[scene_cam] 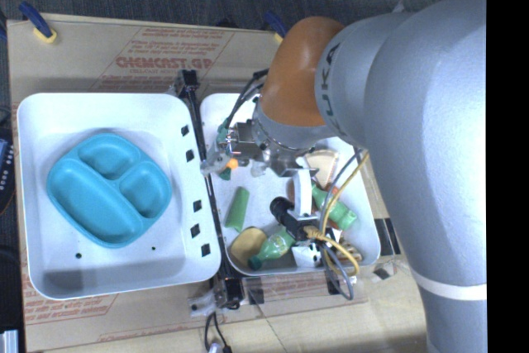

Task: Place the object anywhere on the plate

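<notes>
A blue plate [107,188] with three compartments lies in the left white bin [50,120], and nothing rests on it. My gripper [238,151] hangs low over the upper left part of the right bin [216,107], close to the wall between the bins. A small orange piece [234,164] shows right at the gripper; whether it is held I cannot tell. Below it a green cylinder [238,209] lies on the bin floor. The arm's orange band [297,78] and grey body hide much of the right bin.
Near the right bin's front lie a yellowish round object [247,244] and a dark green bottle-like object [274,248]. A beige item [324,165] and a light green item [341,217] sit on its right side. Cardboard [157,54] lies behind the bins.
</notes>
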You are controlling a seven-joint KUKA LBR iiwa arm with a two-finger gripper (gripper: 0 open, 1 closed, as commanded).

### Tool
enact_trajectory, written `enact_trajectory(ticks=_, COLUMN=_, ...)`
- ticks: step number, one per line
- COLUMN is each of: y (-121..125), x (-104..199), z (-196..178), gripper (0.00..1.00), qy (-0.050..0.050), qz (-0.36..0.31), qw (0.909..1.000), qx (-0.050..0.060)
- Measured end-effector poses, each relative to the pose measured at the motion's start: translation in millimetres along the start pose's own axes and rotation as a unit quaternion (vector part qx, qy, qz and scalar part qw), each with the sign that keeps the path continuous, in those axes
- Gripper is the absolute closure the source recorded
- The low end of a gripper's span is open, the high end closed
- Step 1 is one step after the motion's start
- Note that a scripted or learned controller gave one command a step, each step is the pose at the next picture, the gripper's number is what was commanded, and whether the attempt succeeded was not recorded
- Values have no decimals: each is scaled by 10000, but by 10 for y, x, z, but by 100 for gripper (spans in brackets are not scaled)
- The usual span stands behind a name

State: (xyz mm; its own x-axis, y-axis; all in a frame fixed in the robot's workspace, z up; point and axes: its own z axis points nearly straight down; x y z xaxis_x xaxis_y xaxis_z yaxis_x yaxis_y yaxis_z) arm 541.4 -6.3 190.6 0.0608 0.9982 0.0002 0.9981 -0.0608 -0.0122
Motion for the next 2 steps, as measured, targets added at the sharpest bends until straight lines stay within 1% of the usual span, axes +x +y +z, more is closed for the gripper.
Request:
enact_trajectory(ticks=1, y=-351, x=31, z=6, gripper=0, qy=-5, qz=272, qw=9996, qx=-5)
enact_trajectory(ticks=2, y=604, x=833, z=-10, gripper=0, qy=-3, qz=738, qw=9973, qx=-19)
